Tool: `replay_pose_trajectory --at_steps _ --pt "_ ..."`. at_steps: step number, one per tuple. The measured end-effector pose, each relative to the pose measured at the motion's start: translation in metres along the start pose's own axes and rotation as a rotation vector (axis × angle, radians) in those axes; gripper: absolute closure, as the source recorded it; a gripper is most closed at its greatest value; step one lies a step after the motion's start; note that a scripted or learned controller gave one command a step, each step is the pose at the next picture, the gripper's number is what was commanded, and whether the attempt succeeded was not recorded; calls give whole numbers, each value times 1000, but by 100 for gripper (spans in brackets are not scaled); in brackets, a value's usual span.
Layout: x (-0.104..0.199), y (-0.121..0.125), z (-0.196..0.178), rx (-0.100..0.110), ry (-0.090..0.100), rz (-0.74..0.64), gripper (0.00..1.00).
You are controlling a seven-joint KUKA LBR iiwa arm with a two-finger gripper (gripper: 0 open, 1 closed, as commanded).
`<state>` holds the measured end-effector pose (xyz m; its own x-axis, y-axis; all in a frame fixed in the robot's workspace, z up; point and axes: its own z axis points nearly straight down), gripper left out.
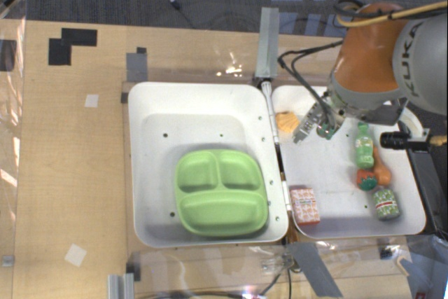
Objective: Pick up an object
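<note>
Pincer (313, 125) parted, nothing between, poised over right bin (329, 178) beside yellow object (286, 122) at the divider. Looks like approach step; next needs descent squarely onto it. Wall tight on left; open floor right toward green bottle (363, 145), pink box (304, 205).

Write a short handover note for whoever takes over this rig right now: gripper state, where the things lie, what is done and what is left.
Gripper: hangs over the right bin, near its back left corner, beside a yellow-orange item. Nothing visibly held.
Right bin also has a green bottle, an orange-red piece, a small green-capped jar and a pink box at the front left.
Left bin: a green divided tray.
Done: nothing lifted yet.
Left: grasp and lift one object.
</note>
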<state>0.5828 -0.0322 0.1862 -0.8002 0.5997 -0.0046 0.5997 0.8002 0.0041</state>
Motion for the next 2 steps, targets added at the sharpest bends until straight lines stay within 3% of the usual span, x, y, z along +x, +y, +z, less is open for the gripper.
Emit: replay_pose_trajectory --at_steps 1,2 --pt "54 63 0 -2 2 96 100" --pt "109 86 -7 -2 0 -488 100"
